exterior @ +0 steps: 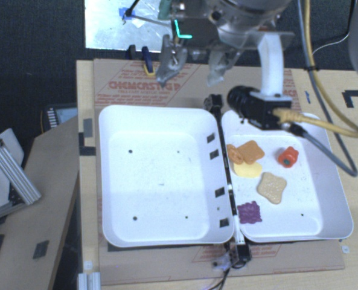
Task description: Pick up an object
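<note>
gripper [192, 67] hangs released above the bins' far edge, fingers spread, grasping nothing

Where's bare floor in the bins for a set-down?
Left bin: its whole floor is bare. Right bin: bare strip along the near wall, right of the purple piece and below the bread slice. Crowded: the cluster by the divider, orange pieces and yellow piece, tomato beside.

You have a wooden bench [58, 156] carrying a printed cardboard sheet [136, 83], with two white bins [160, 116] side by side on it.
</note>
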Tool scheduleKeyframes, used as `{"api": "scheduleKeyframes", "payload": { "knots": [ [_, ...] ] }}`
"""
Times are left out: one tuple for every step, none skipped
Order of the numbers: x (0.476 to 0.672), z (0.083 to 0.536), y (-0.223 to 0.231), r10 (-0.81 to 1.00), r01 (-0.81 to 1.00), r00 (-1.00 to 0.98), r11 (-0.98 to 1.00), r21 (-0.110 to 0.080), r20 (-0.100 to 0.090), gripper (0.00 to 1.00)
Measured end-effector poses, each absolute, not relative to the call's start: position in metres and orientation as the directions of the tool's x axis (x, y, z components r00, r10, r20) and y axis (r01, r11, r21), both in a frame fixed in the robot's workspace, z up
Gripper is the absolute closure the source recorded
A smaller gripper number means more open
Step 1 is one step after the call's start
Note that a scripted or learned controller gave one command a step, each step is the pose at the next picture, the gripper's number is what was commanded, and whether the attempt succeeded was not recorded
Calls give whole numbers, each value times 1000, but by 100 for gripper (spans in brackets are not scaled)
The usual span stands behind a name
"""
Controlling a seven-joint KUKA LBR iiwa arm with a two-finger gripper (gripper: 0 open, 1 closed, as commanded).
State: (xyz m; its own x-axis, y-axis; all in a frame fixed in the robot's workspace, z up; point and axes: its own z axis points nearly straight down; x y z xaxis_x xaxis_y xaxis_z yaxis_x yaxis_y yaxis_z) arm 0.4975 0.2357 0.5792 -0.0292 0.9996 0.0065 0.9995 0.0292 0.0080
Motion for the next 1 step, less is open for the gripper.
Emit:
{"api": "scheduleKeyframes", "payload": {
  "knots": [
    [498, 591, 236, 999, 999, -33, 33, 11, 8, 100]
  ]
}}
